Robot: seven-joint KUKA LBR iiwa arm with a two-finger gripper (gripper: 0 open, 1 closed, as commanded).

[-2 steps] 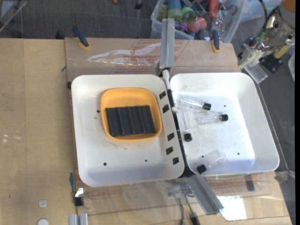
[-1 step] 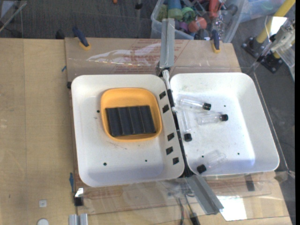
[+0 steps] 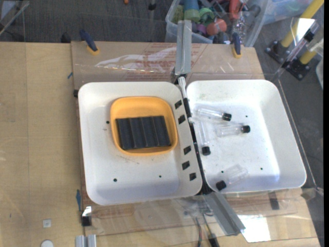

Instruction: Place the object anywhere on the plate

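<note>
Looking down at a slant on a wooden table [image 3: 31,138] bearing two white bins side by side, edges touching along the middle. In the left bin [image 3: 103,174], a yellow plate [image 3: 123,107], rounded-square, set towards the far half and well inside the walls. On the plate, a dark ribbed block [image 3: 143,131], flat, long side running left to right, covering most of the plate's floor and lying nearer its front rim. In the right bin [image 3: 267,153], four clear vials with black caps, all on their sides: one [image 3: 212,113] near the far left, cap pointing right; a second [image 3: 231,130] just in front of it, cap also to the right; a third [image 3: 202,137] close to the dividing edge, cap towards the front; a fourth [image 3: 234,175] near the front wall, apart from the rest, cap to the left. Along the dividing edge, a row of small black tabs [image 3: 185,138]. Beyond the bins, a clear tub [image 3: 216,9] of coloured pieces on the floor. State of the hand: cannot tell.
</note>
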